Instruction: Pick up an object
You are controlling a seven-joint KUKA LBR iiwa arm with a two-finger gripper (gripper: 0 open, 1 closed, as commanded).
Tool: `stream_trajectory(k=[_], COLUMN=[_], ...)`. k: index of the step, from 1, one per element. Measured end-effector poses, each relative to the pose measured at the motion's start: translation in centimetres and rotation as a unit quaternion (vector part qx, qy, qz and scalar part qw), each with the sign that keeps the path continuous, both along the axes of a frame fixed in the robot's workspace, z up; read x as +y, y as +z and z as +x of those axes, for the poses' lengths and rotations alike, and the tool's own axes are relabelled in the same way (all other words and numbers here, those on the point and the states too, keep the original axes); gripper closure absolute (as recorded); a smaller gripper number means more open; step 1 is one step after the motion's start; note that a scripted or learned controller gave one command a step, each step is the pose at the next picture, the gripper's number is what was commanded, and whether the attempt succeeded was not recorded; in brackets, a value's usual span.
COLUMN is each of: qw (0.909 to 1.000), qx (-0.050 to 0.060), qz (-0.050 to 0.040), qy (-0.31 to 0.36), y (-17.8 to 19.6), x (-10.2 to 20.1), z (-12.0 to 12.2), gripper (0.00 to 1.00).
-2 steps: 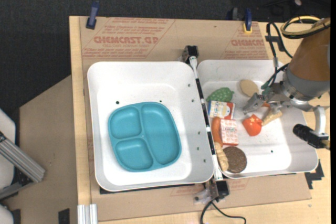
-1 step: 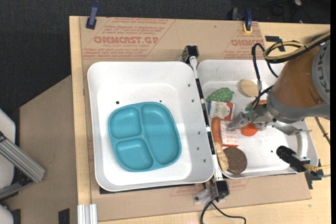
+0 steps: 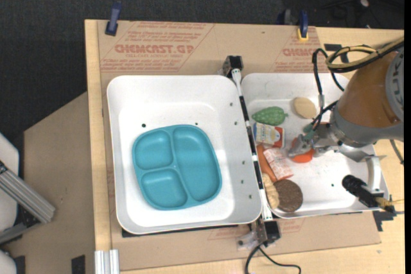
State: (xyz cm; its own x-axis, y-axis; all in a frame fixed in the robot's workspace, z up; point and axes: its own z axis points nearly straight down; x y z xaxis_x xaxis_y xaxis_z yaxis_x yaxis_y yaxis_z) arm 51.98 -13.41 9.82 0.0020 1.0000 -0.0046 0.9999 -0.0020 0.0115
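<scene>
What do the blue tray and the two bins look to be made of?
Blue tray: likely molded plastic, matte with a soft sheen; one uniform teal piece with three rounded compartments. Left bin and right bin: probably thin formed plastic, smooth white, with rounded corners and a faint gloss.

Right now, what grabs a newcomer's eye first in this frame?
The teal divided tray lies alone in the left bin. The right bin is crowded along its left side: a green item, a beige round, packets and a brown disc. The arm's gripper is low over an orange-red piece there.
</scene>
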Motion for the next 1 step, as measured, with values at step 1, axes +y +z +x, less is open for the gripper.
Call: stream_trajectory(k=[1], qw=[1.0], qx=[0.0], qz=[0.0031], qy=[0.006], y=[9.23], x=[7.49], z=[3.54], gripper=[1.0])
